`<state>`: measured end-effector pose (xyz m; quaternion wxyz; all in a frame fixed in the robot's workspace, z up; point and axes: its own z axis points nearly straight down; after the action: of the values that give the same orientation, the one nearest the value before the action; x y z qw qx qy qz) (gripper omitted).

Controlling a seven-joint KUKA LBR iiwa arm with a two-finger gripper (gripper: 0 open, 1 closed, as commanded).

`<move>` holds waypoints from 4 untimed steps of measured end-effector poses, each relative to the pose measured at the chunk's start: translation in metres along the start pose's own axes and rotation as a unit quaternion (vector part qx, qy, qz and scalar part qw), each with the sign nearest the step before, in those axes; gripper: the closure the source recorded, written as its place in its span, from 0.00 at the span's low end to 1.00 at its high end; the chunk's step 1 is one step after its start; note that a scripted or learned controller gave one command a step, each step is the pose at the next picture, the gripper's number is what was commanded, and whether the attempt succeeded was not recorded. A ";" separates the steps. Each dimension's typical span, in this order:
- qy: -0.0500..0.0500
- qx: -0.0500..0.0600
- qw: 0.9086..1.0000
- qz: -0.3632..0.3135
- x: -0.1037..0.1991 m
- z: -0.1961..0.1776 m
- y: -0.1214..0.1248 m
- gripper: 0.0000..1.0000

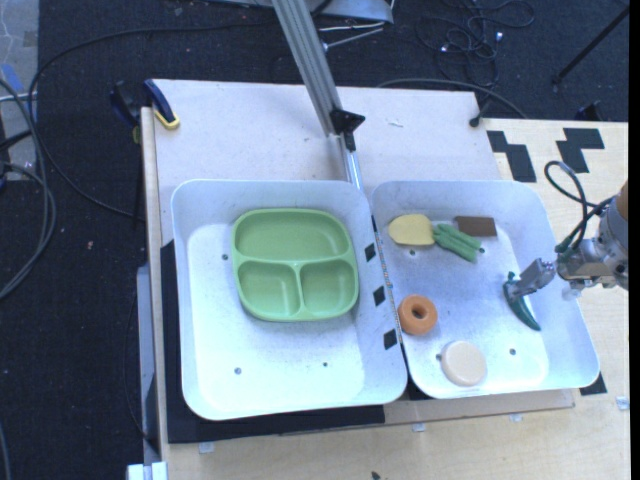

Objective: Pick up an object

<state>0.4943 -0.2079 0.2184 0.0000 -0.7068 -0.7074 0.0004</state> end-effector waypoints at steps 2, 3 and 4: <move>0.001 0.002 1.000 0.001 0.006 0.090 -0.001 0.00; -0.001 -0.002 1.000 0.001 0.006 0.126 0.001 0.00; -0.002 -0.004 1.000 0.001 0.005 0.113 0.002 1.00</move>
<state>0.4962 -0.2031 0.1054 -0.0043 -0.7077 -0.7065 -0.0011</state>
